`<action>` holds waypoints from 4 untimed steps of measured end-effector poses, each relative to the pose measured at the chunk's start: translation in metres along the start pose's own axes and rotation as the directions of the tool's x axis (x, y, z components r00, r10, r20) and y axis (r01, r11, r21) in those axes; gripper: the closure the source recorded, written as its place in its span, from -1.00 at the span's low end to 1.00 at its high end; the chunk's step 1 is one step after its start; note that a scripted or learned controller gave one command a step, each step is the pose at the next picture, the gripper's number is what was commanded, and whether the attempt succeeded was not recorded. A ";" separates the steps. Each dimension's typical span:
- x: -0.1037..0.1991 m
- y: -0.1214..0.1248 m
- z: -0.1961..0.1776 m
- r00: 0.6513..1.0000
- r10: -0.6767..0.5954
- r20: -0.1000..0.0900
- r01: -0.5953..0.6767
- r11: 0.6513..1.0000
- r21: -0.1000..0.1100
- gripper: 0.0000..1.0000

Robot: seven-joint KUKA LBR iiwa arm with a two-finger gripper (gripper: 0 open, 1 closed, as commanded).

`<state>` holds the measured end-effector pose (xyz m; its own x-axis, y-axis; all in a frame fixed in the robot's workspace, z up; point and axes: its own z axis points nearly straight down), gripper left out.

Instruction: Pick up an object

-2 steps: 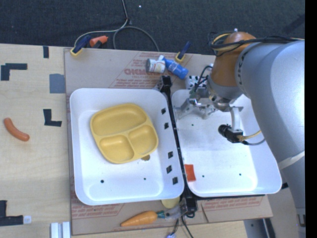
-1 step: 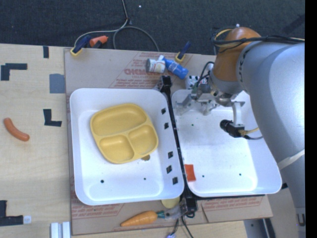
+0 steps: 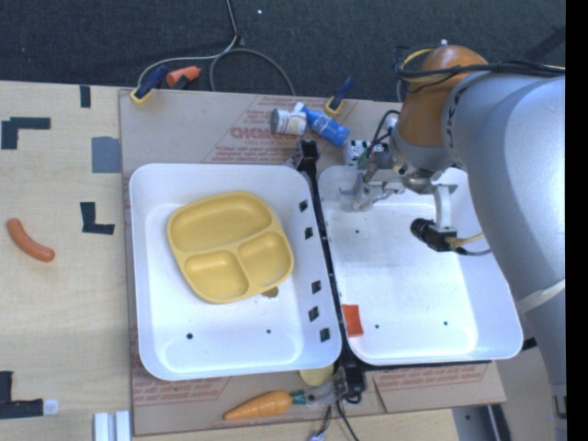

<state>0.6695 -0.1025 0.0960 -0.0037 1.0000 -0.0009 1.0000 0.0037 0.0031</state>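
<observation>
My gripper [image 3: 364, 189] reaches in from the right and hangs low over the back left corner of the right bin [image 3: 413, 338]. I see nothing between it and the bin floor. A small orange block [image 3: 351, 320] lies near the front left of that bin, well in front of the gripper. In the left bin [image 3: 156, 338] a yellow divided plate [image 3: 230, 244] lies flat, with a small dark item [image 3: 269, 292] peeking out at its front edge.
A black fitting with a cable [image 3: 434, 233] hangs from the arm over the right bin. Behind the bins lie a white and blue bottle [image 3: 309, 122] and clamps [image 3: 165, 78]. A carrot [image 3: 262, 404] lies at the front, a sausage [image 3: 30, 240] far left.
</observation>
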 end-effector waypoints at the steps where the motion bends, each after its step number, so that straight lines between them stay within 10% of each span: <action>1: 0.000 0.000 0.000 1.000 0.000 0.000 0.000 1.000 0.000 -1.00; 2: 0.000 0.000 -0.010 1.000 -0.001 0.000 0.001 1.000 0.000 1.00; 3: -0.052 -0.025 -0.088 1.000 0.005 0.000 -0.005 1.000 0.002 1.00; 4: -0.050 -0.025 -0.085 1.000 0.003 0.000 -0.003 1.000 0.004 -1.00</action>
<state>0.6446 -0.1523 0.1807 -0.0005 1.0000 -0.0012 1.0000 0.0005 -0.0006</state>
